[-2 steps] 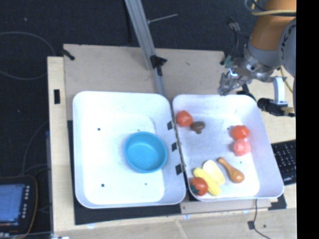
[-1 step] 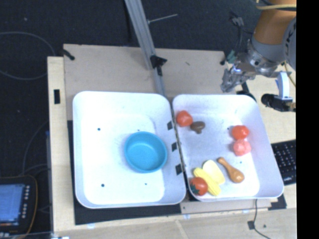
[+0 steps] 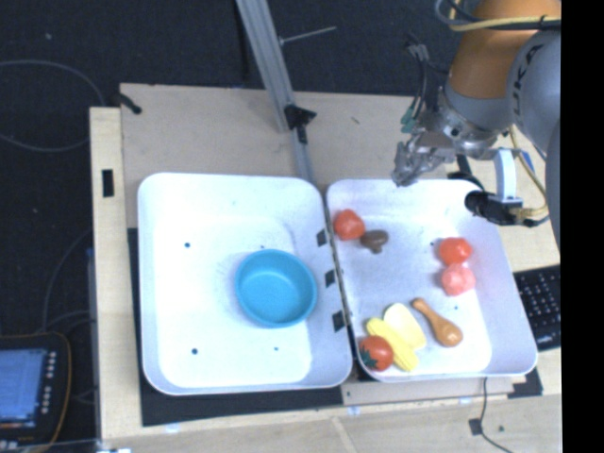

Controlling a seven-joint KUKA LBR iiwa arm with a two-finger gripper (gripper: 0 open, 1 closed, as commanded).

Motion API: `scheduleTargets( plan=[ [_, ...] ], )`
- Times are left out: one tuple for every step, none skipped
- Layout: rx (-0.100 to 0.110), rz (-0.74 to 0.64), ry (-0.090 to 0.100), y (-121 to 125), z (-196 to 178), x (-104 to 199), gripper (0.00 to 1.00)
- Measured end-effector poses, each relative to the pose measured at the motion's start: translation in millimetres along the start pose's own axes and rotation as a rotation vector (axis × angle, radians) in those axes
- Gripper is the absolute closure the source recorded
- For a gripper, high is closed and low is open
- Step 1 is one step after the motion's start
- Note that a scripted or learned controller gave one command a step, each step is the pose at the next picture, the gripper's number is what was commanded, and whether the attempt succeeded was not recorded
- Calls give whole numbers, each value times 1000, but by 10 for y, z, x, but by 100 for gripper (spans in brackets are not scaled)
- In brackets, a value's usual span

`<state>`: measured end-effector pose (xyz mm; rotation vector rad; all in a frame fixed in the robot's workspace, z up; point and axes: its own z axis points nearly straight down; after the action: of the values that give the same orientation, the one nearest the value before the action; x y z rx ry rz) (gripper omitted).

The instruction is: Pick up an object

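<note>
My gripper [image 3: 408,172] hangs above the far edge of the right bin [image 3: 500,347], with nothing seen between its fingers. In that bin lie a red tomato [image 3: 348,224] beside a small brown piece [image 3: 375,241] at the left, and a red piece [image 3: 454,250] above a pink one [image 3: 458,279] at the right. Toward the front lie a yellow item [image 3: 399,333], a brown drumstick-shaped toy [image 3: 438,324] and another red tomato [image 3: 377,353]. The gripper is up and to the right of the first tomato, apart from it.
The left bin [image 3: 179,347] holds a blue bowl [image 3: 275,287] near its middle. A grey metal post [image 3: 269,64] slants from the top toward the gap between the bins. A black keyboard [image 3: 540,305] sits at the right, a small screen [image 3: 28,385] at the lower left.
</note>
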<state>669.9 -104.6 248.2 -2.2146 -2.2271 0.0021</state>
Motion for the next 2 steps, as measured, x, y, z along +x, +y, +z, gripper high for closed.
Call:
scheduleTargets(
  plan=[
    [-1,-3,3,-150,-96,547,100],
    [2,-4,3,-282,-1,1151,100]
  ],
)
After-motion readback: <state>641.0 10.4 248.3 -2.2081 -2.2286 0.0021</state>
